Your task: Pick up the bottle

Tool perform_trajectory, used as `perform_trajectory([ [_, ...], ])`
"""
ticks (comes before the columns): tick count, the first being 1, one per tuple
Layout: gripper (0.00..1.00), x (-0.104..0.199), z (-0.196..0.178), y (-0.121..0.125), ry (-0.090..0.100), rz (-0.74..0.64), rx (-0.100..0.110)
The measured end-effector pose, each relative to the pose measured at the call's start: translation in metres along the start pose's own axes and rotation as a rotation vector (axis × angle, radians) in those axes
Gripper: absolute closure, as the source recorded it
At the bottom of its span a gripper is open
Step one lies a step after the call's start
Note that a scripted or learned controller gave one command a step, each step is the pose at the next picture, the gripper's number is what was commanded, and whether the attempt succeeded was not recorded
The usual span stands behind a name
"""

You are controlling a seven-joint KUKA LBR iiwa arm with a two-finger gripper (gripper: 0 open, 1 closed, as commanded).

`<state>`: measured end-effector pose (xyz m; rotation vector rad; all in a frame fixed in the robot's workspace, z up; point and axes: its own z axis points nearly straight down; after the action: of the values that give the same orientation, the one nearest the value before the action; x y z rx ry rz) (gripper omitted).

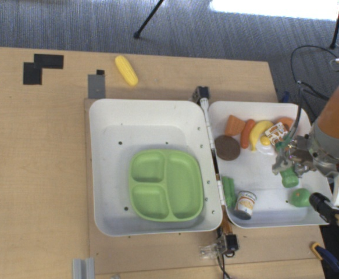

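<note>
Bottle (228,190) in right bin (262,218); wooden bench (35,173), grey carpet; gripper (285,164) jaw state unclear.

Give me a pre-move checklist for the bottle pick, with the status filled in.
1. Target found: cannot tell for sure. The clear labelled bottle beside the banana is the likeliest.
2. End effector over the right bin: ok. It sits just below and right of the bottle.
3. End effector free of load: cannot tell. A green piece lies right at it.
4. Room around the bottle: not ok. The banana presses against it, with the carrot close behind.
5. Can and brown disc out of the way: ok, both apart from the bottle.
</note>
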<state>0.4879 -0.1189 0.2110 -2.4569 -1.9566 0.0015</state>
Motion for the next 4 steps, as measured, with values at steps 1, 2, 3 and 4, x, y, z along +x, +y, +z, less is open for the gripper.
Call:
perform_trajectory([
  [1,1.00,0.070,0.029,-0.016,0.000,0.079,0.002],
  [2,1.00,0.096,0.029,0.044,-0.001,0.095,0.001],
  [3,1.00,0.141,0.029,0.001,0.000,0.128,0.003],
  [4,1.00,0.173,-0.068,-0.029,0.000,0.168,0.000],
])
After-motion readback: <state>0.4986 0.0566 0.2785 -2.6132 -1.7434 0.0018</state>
